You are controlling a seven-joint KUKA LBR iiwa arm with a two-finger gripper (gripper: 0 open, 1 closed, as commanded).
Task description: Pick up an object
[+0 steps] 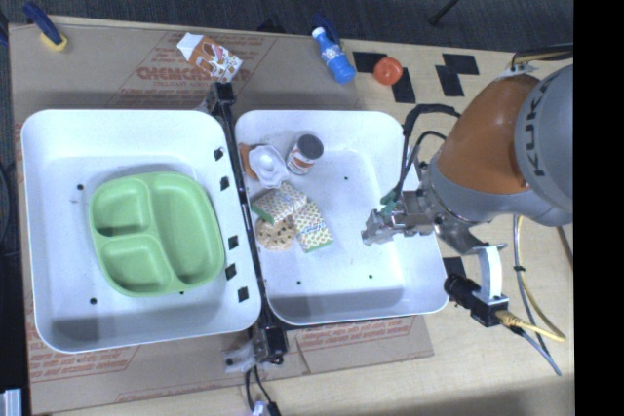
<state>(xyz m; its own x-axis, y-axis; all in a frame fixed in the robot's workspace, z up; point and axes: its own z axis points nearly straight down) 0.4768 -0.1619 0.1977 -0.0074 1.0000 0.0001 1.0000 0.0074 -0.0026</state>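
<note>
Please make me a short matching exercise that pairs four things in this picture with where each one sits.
Things:
1. green divided plastic tray
2. blue plastic bottle
3. small round tin can
4. robot's hand

Places:
A. on the bench beyond the bins
B. over the right bin's right side
C. in the left bin
D. near the right bin's far edge

Pairs: 1-C, 2-A, 3-D, 4-B

Grey arm (556, 151), broad orange band, black cables, small metal tool (380, 227)
</note>
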